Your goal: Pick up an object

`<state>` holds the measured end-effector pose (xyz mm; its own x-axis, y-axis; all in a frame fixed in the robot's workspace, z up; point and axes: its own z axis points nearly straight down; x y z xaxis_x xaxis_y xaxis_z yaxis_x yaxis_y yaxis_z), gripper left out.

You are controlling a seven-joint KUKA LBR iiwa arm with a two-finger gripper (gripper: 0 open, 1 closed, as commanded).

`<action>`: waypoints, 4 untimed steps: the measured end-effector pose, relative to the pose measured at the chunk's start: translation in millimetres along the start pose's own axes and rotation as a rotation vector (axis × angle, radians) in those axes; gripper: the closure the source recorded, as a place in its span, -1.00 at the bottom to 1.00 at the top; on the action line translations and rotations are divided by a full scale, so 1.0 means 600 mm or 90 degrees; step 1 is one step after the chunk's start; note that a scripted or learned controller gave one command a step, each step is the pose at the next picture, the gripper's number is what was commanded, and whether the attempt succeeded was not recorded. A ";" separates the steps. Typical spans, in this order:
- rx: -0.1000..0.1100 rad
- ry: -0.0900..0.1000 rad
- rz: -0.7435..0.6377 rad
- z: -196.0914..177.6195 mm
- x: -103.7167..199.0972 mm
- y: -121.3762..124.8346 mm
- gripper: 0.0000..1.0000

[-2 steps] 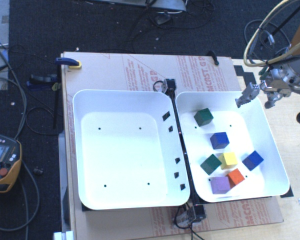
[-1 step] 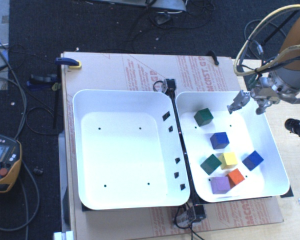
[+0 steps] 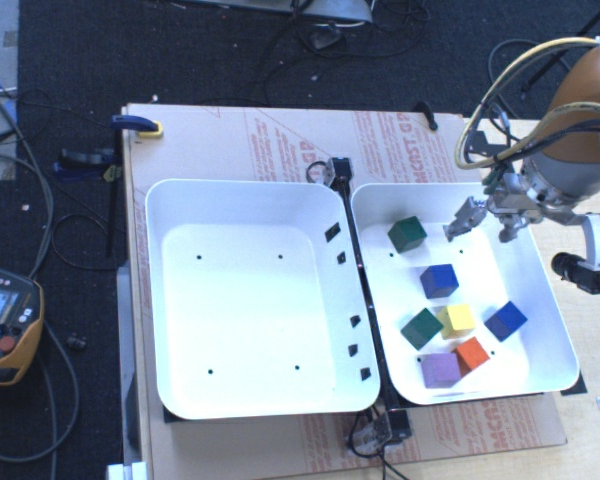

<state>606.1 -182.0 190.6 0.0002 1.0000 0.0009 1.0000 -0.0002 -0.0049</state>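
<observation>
Seven blocks lie in the right bin [image 3: 540, 298]: a dark green cube [image 3: 407, 234] near the back, a blue cube [image 3: 439, 280] in the middle, then a green block [image 3: 421, 327], yellow block [image 3: 459, 319], blue block [image 3: 506, 320], orange block [image 3: 471, 353] and purple block [image 3: 441, 369] clustered toward the front. My gripper [image 3: 486, 222] hangs above the bin's far right part, fingers spread apart, grasping nothing. The left bin [image 3: 170, 268] sits alongside.

Red print on the cardboard sheet [image 3: 280, 138] is too blurred to read.
</observation>
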 end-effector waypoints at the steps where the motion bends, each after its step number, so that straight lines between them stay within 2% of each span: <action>1: 0.000 0.000 0.000 0.100 0.004 -0.013 -1.00; 2: -0.004 -0.001 0.000 0.078 0.003 -0.011 1.00; 3: -0.007 -0.001 0.000 -0.027 0.004 -0.012 1.00; 4: -0.005 -0.001 0.000 -0.079 0.004 -0.012 1.00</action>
<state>599.2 -179.9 238.2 -0.0002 1.0000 -0.0006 1.0000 0.0002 0.0024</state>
